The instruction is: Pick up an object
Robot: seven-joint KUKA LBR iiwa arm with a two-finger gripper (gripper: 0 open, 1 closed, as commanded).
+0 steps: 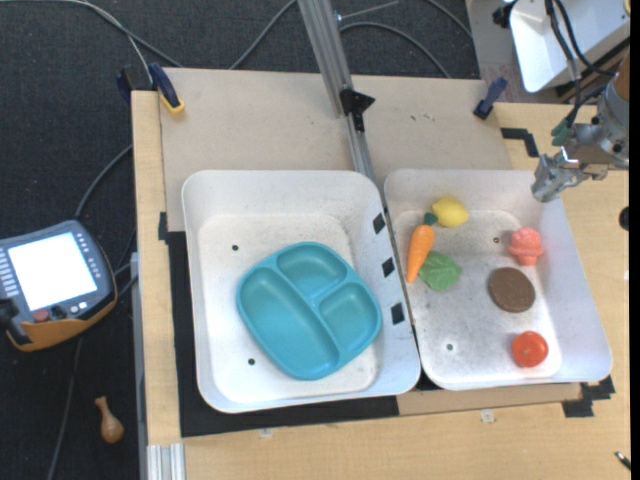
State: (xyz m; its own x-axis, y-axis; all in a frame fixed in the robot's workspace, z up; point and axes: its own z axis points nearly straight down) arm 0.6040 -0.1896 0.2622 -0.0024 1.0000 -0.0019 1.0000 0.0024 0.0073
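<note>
The right bin [592, 340] holds several toy foods: a yellow lemon [449, 212], an orange carrot [420, 252] lying against a green leafy piece [440, 271], a pink piece [526, 245], a brown disc [511, 290] and a red tomato [529, 348]. My gripper [553, 178] hangs over the far right corner of that bin, up and to the right of the pink piece and apart from every object. Nothing shows at its tip.
A blue divided plate [310, 309] lies in the left bin [200, 208]. A slanted metal post [335, 58] rises behind the gap between the bins. Blue clamps [166, 90] grip the bench's far edge. A pendant with a screen [50, 280] sits off the bench at left.
</note>
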